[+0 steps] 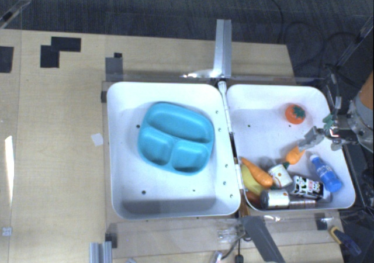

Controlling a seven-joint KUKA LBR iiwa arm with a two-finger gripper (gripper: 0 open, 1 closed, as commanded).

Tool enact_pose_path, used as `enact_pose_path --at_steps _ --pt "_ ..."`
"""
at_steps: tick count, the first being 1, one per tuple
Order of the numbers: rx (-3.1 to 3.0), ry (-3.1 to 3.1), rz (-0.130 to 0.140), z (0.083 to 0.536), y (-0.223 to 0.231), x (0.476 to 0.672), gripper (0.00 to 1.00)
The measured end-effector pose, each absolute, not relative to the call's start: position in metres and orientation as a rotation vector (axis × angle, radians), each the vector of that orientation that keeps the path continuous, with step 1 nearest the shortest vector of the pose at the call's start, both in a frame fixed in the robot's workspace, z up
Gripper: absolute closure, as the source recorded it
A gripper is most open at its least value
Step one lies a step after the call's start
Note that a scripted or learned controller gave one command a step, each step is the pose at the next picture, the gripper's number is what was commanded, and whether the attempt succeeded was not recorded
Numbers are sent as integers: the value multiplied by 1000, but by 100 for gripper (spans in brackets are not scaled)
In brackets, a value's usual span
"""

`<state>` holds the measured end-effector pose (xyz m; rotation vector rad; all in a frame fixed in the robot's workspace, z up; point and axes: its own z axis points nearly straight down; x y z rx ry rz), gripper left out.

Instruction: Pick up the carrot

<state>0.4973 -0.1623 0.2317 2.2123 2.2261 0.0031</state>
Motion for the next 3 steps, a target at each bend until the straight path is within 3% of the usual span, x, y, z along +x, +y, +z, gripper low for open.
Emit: enact_pose_path --at_steps 1,2,3 --pt "2353 2080 2 113 -149 523 0" --pt "2526 1860 13 89 -171 539 0" --pt "2319 2102 11 90 -160 554 0"
